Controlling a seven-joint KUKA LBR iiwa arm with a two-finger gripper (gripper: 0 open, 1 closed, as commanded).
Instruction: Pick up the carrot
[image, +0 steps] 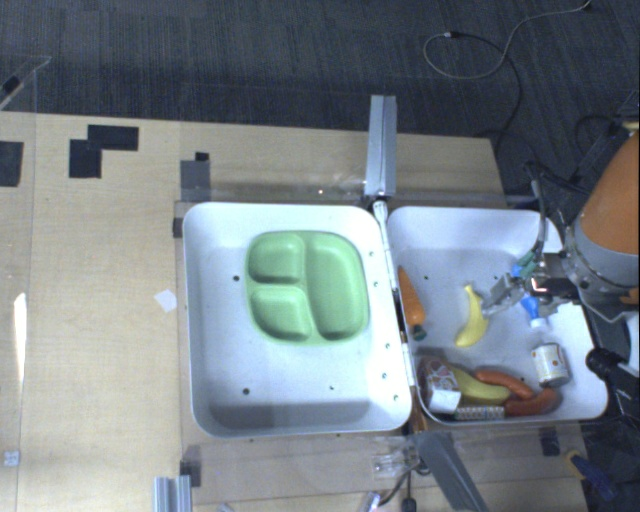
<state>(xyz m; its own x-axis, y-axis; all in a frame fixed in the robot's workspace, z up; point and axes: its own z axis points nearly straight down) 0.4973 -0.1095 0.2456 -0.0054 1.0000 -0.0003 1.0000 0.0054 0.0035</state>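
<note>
Carrot (408, 300) lies lengthwise against the left wall of the right bin (470, 222), orange with a dark green stub at its near end. It looks like a light, rigid toy with a smooth, tapering skin, so a pinch across its thicker middle seems the safest hold; the wall beside it leaves little room for 1 finger. Near it to the right lies a banana (472, 318). The gripper (506, 292) hovers just beyond the banana, fingers slightly parted and holding nothing. Objects piled along the bin's near edge overlap and are hard to tell apart.
</note>
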